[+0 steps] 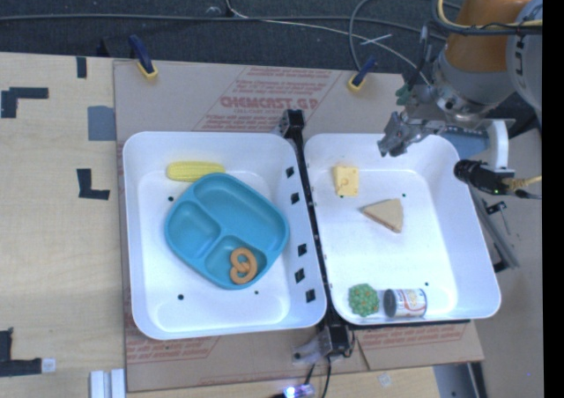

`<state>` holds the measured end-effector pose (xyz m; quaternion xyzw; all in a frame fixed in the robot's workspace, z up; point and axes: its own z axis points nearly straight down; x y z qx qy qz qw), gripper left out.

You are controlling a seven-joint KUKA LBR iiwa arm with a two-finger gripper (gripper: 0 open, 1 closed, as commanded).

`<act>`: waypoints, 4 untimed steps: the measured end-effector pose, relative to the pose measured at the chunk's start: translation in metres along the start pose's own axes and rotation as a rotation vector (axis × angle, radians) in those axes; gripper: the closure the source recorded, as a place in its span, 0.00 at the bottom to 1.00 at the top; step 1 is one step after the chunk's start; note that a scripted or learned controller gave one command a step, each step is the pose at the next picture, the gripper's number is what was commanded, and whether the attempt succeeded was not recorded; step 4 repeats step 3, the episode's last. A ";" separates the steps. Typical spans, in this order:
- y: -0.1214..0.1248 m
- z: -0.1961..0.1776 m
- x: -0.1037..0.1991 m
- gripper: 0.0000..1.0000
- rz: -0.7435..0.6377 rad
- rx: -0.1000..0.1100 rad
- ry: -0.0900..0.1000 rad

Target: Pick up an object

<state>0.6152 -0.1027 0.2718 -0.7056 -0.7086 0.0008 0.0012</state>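
In the right bin lie a yellow cheese block, a tan bread wedge, a green broccoli head and a small can on its side. My gripper hangs above that bin's far rim, right of the cheese block and apart from it, with nothing seen between its fingers. The left bin holds a blue divided plate with an orange pretzel in one compartment, and a yellow corn cob behind the plate.
A black divider strip runs between the two bins. Cardboard lies under the bins, held by blue-and-yellow clamps at the back. Cables hang over the dark area behind the bench.
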 end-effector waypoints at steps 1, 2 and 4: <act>-0.017 0.002 0.053 1.00 -0.001 0.000 0.001; -0.034 0.016 0.110 1.00 -0.002 0.001 0.001; -0.036 0.037 0.159 1.00 -0.001 0.001 -0.001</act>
